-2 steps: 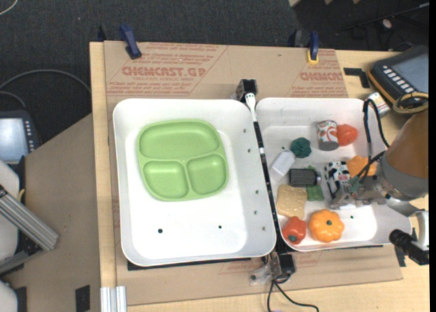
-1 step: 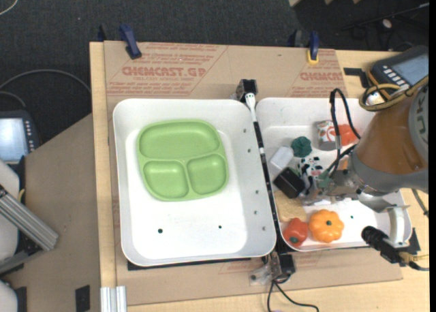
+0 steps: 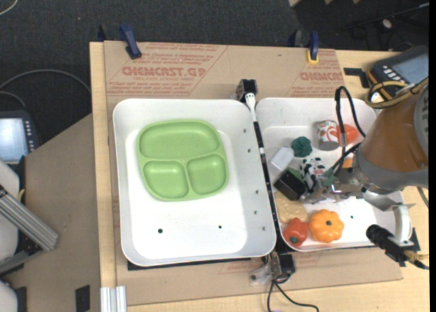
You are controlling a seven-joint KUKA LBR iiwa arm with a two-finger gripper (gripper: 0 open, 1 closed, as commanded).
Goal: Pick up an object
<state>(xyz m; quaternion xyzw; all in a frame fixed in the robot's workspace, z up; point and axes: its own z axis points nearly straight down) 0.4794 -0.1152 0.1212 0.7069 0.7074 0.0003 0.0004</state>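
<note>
Desk [image 3: 204, 65]: a brown protective sheet is covering it, and the print "CHEMCAST GP" is reading across it above both bins.

Left bin [image 3: 136, 236]: is holding a green three-compartment tray [image 3: 182, 159]; no writing is showing on either.

Arm [image 3: 398, 150]: is reaching in from the right over the right bin [image 3: 272, 110].

Pincer [image 3: 325, 186]: is hanging low among the clutter at the middle of the right bin; whether it is spread or closed, or has anything in it, cannot be told.

Candidates, all in the right bin: orange pumpkin [image 3: 325, 225] and red pepper-like toy [image 3: 296, 231], touching at the near edge; black block [image 3: 290, 184] and black-and-white toy [image 3: 312, 167] just beside the pincer; dark green piece [image 3: 300, 145]; grey-and-red can [image 3: 327, 133], label unreadable.

Handling note: the descent is best centred on one item, probably the black-and-white toy, with fingertips straddling it clear of the black block.
</note>
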